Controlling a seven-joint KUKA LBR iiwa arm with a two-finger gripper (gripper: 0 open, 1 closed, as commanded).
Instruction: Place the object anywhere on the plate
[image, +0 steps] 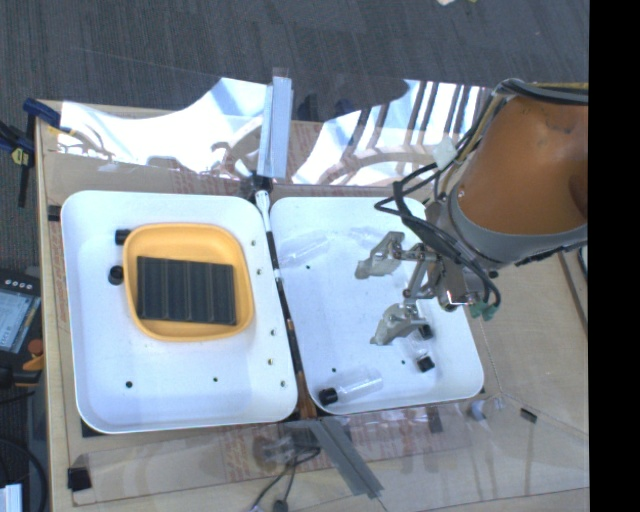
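Yellow plastic forms the plate (188, 284), which lies in the left bin (100, 385) at the centre left of the frame and carries a dark ribbed insert (188, 290). No object is seen resting on the plate, so the placement is judged not yet done; both the pickup and the transfer remain. The tool (392, 295) is positioned over the right bin (320, 330), right of centre, with its two fingers spread apart and nothing visible between them. A small clear object with a dark end (350, 386), taken to be the task's thing, lies on the floor of the right bin near its lower edge, below and slightly left of the tool, apart from it. Two small dark pieces (424, 362) lie just below the lower finger.
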